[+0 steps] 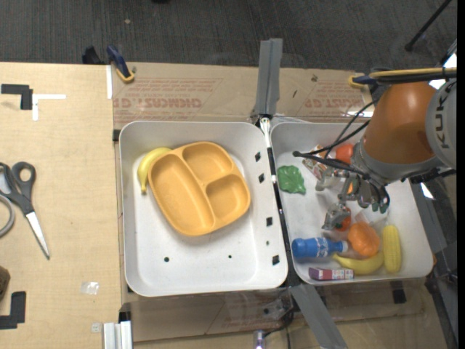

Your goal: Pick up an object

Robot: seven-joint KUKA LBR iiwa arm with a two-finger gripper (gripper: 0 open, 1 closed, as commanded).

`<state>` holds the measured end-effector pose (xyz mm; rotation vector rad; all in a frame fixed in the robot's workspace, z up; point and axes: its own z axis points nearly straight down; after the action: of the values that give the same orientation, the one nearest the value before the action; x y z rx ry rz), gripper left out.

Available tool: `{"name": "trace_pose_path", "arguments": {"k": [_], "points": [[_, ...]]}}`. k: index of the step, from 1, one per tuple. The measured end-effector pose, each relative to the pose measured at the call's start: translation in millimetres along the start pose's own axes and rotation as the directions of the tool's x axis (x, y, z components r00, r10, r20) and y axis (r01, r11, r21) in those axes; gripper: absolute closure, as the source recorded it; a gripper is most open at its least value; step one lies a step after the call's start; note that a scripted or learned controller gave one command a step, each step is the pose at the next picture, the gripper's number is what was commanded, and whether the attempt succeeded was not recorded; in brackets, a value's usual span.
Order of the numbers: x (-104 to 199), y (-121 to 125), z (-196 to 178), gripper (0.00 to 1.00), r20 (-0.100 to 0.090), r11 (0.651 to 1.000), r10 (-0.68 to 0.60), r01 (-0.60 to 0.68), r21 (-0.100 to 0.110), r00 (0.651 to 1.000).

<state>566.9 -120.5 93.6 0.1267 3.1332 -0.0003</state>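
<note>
**Claw low over the cluttered bin, nothing yet in its grip**

The claw (pixel 338 217) hangs low in the right bin (pixel 418 267), under the orange-banded arm (pixel 398 126). Its metal parts are tangled with cables in this view, and I cannot tell whether it stands wide or narrow; nothing can be seen held in it.

Closest to it, just below and to its right, lies an orange object (pixel 363 237), possibly touching the claw's lower end, though the overlap is too muddled to be sure. Just below the claw is a blue bottle (pixel 314 248) lying on its side. A little farther, against the bin's near wall, a banana (pixel 360 262) curves under the orange object, with a small pink-and-white packet (pixel 330 273) below it and a corn cob (pixel 391 247) out to the claw's right. Up and to the left of the claw sits a green object (pixel 291 179), well apart from the others.

Farther left, across the divider, the left bin (pixel 145 267) holds an orange divided plate (pixel 200 187) with a second banana (pixel 149 164) tucked under its far-left edge. Farthest away, on the tabletop (pixel 65 267), lie scissors (pixel 27 202).

By my reading the step in hand is the descent onto a target, most likely the orange object or the blue bottle. The next move calls for closing squarely on one item, clear of its neighbours, then lifting straight up. The crowding there could spoil the grasp.
</note>
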Motion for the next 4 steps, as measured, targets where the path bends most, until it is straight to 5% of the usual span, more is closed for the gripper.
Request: {"name": "trace_pose_path", "arguments": {"k": [1,2,3,4], "points": [[-1,0,-10,1.00,0.004,1.000,-0.002,0.002,0.001,1.000],[-68,-22,0,1.00,0.001,0.949,0.316,-0.316,0.001,0.949],[-60,-19,5,0.00,-0.035,0.950,0.313,-0.313,0.003,0.949],[6,-59,1,0.00,-0.003,0.933,0.361,-0.361,0.002,0.933]]}}
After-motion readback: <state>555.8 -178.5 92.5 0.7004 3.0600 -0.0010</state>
